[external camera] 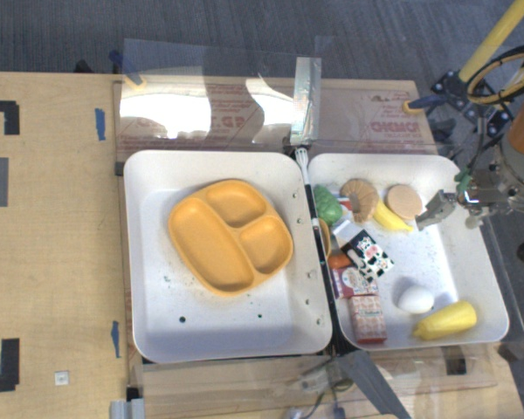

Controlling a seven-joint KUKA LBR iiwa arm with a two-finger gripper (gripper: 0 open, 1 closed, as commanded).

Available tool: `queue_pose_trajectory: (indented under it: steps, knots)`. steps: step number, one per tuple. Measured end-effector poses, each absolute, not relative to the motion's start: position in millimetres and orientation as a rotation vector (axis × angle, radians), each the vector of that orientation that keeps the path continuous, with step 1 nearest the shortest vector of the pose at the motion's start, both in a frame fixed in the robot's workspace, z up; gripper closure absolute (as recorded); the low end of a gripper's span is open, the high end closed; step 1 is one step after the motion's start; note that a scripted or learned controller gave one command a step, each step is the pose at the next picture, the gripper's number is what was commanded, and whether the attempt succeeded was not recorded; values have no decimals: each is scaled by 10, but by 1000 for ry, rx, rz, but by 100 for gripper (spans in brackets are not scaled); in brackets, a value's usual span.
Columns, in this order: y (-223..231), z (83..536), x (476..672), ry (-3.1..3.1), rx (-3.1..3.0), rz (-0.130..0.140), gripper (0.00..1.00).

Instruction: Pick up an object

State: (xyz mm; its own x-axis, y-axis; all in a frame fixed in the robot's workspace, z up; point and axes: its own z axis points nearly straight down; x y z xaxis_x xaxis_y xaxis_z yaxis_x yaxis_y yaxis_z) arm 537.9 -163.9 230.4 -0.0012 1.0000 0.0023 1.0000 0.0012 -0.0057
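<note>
The right bin (472, 260) holds several small items. Along its far left side lie a green piece (327, 206), a brown round piece (360, 197), a tan round bun (404, 201) and a yellow wedge (391, 219). Nearer the front are a black-and-white box (367, 256), a red box (367, 314), a white egg (415, 300) and a yellow oblong piece (445, 319). My gripper (454, 214) hangs over the bin's far right part, just right of the bun. Its fingers stand apart and open, with nothing between them.
The left bin (148, 304) carries a yellow divided plate (231, 234). A clear wall with a taped post (306, 103) rises behind both bins. Cables and a yellow bar (498, 33) crowd the far right. Bare bin floor lies under the gripper.
</note>
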Motion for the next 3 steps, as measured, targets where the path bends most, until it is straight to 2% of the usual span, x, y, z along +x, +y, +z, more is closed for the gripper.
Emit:
queue_pose_trajectory:
  steps: [1,2,3]
  knots:
    - [-549,1797,5596,-2035,-2381,8,0]
    - [-1053,993,5998,-2090,-2357,-14,0]
    - [-622,1837,5592,-1993,-2428,-2,0]
